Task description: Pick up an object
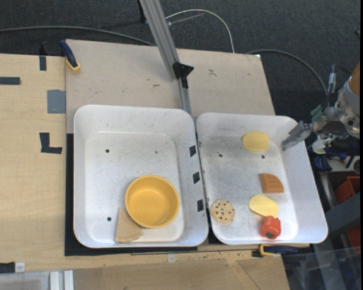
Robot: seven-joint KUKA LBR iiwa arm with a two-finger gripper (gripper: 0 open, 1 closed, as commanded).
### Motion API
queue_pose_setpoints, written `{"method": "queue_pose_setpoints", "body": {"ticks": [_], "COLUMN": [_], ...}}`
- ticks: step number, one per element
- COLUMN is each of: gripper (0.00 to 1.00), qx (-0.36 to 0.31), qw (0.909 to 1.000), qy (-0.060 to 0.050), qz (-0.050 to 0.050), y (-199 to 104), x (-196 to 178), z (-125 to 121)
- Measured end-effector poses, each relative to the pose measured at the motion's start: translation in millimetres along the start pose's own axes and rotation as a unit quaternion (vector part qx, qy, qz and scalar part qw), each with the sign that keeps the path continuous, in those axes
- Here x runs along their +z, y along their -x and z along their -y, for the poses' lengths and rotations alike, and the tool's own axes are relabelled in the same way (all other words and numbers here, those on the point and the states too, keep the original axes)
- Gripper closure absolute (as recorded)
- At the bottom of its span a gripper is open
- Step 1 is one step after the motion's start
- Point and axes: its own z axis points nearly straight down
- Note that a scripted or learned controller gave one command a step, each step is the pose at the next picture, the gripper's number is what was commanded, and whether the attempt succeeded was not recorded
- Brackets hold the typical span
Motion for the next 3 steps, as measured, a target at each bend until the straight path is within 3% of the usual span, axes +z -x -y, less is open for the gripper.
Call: {"method": "queue_pose_setpoints", "body": {"ticks": [1,3], "gripper": [0.00,0.00], "qx": [0.000,0.001], "qw": [1.0000,1.0000], "qy": [0.000,-0.003], "qz": [0.000,0.000], "y": [0,5], "x": [0,93], "z": [0,-1]}}
